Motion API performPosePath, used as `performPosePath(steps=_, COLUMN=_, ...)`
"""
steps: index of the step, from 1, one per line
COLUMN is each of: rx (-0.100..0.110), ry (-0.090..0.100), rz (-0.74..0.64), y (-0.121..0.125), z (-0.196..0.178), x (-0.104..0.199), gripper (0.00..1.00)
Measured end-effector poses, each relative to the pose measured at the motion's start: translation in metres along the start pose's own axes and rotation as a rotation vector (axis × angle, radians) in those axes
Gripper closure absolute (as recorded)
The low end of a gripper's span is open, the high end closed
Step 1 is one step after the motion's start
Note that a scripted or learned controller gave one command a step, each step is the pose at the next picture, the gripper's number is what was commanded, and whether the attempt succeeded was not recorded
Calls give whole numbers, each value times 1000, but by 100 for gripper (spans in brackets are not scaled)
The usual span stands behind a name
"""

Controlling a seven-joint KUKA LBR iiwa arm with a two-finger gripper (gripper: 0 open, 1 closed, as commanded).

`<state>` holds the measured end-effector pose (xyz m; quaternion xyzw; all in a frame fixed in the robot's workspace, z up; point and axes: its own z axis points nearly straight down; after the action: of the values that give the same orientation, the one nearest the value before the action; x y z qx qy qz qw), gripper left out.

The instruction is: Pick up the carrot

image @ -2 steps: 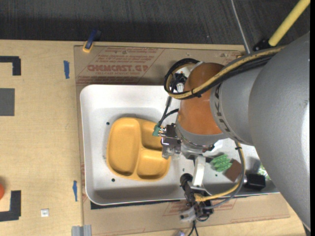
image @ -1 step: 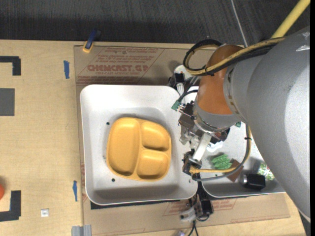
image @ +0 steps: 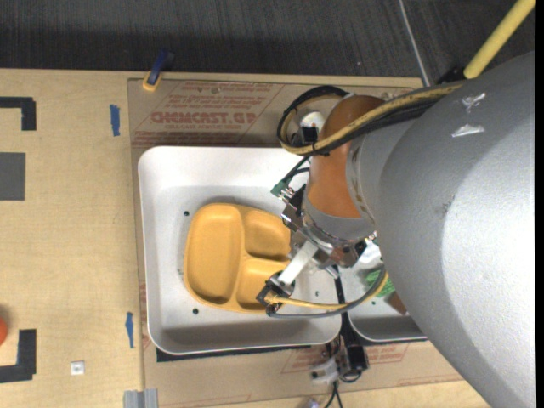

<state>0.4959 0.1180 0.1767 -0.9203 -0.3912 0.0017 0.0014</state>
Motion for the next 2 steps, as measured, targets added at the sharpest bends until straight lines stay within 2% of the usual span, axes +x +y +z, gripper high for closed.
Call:
performPosePath(steps=1, rx=1, ry=-1, rz=-170, y=-27, z=23, x=3, gripper=100)
performPosePath(steps=2, rx=-3, ry=1, rz=85, y=-37, z=25, x=14, gripper=100)
